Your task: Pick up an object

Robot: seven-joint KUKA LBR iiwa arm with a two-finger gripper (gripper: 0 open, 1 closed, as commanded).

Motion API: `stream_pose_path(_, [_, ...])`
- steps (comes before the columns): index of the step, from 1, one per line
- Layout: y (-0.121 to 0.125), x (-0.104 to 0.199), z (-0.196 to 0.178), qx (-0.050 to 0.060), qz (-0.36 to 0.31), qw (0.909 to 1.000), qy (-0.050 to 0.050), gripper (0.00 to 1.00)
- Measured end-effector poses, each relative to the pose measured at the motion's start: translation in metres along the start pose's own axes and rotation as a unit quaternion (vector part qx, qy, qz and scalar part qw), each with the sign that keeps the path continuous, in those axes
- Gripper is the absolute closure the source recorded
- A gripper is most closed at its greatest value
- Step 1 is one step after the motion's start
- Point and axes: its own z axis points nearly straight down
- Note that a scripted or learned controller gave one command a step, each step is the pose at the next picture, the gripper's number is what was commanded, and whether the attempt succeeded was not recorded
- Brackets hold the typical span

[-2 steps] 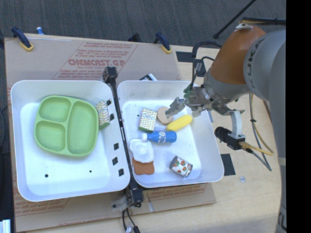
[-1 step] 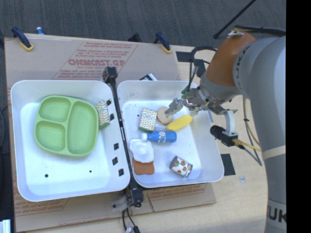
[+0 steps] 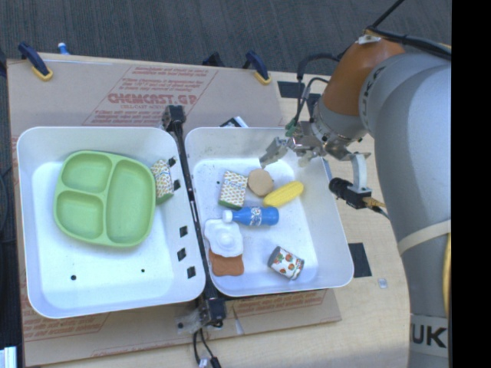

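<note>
The gripper (image 3: 278, 150) is hovering over the right bin's (image 3: 326, 232) back edge, fingers spread and grasping nothing. Just beside it, a round tan piece (image 3: 260, 182) and yellow banana (image 3: 283, 194) are lying inside.

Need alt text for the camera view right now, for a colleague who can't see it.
The gripper hangs over the right bin, above a yellow banana, blue bottle and other small items. The left bin holds a green divided plate.
</note>
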Motion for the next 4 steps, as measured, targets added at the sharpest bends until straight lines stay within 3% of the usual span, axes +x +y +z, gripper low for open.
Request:
stream_pose_path(1, [0.000, 0.010, -0.112, -0.003, 0.000, 1.0000, -0.001, 0.00])
stream_pose_path(2, [-0.026, 0.078, 0.032, 0.000, 0.001, 1.0000, 0.000, 0.00])
stream_pose_path(3, [-0.025, 0.079, 0.021, -0.001, -0.001, 1.0000, 0.000, 1.00])
stream_pose_path(4, [-0.065, 0.081, -0.080, -0.001, 0.002, 1.0000, -0.001, 1.00])
